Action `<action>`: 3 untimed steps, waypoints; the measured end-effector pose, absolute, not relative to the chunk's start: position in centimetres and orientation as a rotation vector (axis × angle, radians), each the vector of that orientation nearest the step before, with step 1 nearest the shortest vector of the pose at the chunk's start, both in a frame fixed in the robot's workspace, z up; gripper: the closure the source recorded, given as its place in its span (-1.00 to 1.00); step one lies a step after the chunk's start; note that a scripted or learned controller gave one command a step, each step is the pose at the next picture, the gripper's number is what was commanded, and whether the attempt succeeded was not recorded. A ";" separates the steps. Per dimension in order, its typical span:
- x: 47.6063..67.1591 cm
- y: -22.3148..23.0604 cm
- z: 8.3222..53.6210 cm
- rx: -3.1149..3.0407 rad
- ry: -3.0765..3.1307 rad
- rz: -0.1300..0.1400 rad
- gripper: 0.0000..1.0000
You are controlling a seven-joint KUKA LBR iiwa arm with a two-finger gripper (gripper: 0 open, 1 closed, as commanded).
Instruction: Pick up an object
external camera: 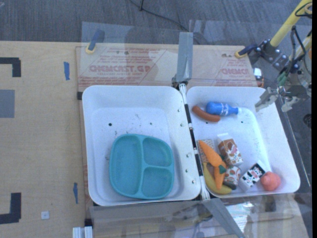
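**Q:** Objects to pick from: where are they lying in the camera view?

**A:** All are lying in the right-hand bin [247, 130]. At the far end, a blue bottle [221, 109] is lying on its side, just beside a reddish sausage [205, 114]. Nearer the camera, a carrot [212, 156] is lying across a yellow banana [216, 183] along the wall that the two bins share. A brown carton [231, 151] is lying just beside the carrot. A black-and-white carton [253, 176] is lying near the front right corner, close beside a red-orange ball [270, 181].

**Q:** Where are you holding your gripper?

**A:** I am holding my gripper [268, 98] over the far right corner of that bin, at its rim. It is hanging well apart from the carrot cluster and nearest to the blue bottle, touching none of the objects. I am carrying nothing that I can see. Whether the gripper is released or clenched, I cannot tell; it is showing too small and at a slant.

**Q:** What is lying elsewhere?

**A:** The left-hand bin [91, 133] is holding a teal divided plate [142, 166], lying flat toward its front. Both bins are sitting on the wooden bench [39, 133].
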State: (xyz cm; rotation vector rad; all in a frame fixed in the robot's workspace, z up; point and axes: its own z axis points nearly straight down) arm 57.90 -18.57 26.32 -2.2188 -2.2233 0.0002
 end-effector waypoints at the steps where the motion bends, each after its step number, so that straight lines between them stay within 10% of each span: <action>1: 57.9 -18.6 26.3 -2.219 -2.223 0.000 -1.00; 2: 61.8 -10.2 9.2 -2.051 -2.386 -0.004 -1.00; 3: 55.3 -11.9 8.9 -1.863 -2.537 -0.009 -1.00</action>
